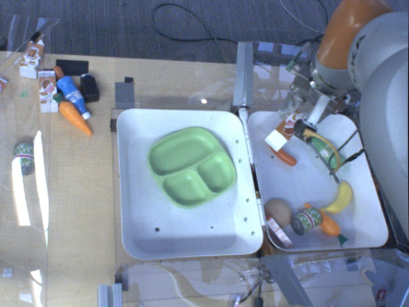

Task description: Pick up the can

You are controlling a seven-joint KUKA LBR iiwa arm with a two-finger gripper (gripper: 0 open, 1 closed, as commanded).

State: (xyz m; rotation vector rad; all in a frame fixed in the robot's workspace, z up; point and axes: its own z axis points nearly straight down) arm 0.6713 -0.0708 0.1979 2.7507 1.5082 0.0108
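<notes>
The can (307, 220), small with a green label, lies on its side near the front of the right bin (367, 171). A carrot (330, 226) touches it on the right, and a brown potato (277, 210) sits just to its left. My gripper (298, 109) hangs over the back of that bin, just above a small white and brown carton (283, 133). It is far behind the can and apart from it. The wrist and glare blur the gripper's tip.
The right bin also holds a banana (340, 198), a green bottle (323, 148), a red sausage (287, 158) and a wrapped bar (279, 233). A green divided plate (192, 166) fills the left bin (134, 190). On the bench at left lie cartons, a carrot (75, 118), a blue bottle and another small can (24, 157).
</notes>
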